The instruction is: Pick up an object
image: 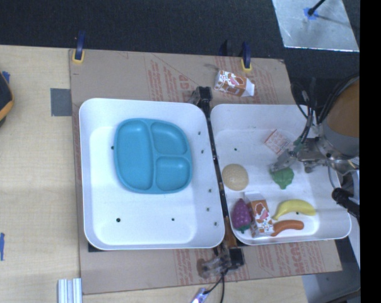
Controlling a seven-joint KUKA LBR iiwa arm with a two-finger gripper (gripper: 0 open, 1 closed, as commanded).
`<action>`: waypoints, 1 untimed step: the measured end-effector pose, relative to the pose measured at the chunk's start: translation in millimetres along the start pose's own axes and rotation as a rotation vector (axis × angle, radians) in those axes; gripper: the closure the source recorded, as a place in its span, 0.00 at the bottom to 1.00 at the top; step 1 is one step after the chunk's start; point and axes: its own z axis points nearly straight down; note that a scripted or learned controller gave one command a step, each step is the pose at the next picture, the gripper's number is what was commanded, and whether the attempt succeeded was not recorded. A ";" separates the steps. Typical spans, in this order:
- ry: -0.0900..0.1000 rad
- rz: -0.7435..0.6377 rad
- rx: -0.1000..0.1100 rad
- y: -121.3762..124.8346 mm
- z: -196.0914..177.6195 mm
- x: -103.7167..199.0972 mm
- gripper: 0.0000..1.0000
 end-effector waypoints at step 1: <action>0.002 0.005 -0.002 -14.3 23.1 16.7 0.00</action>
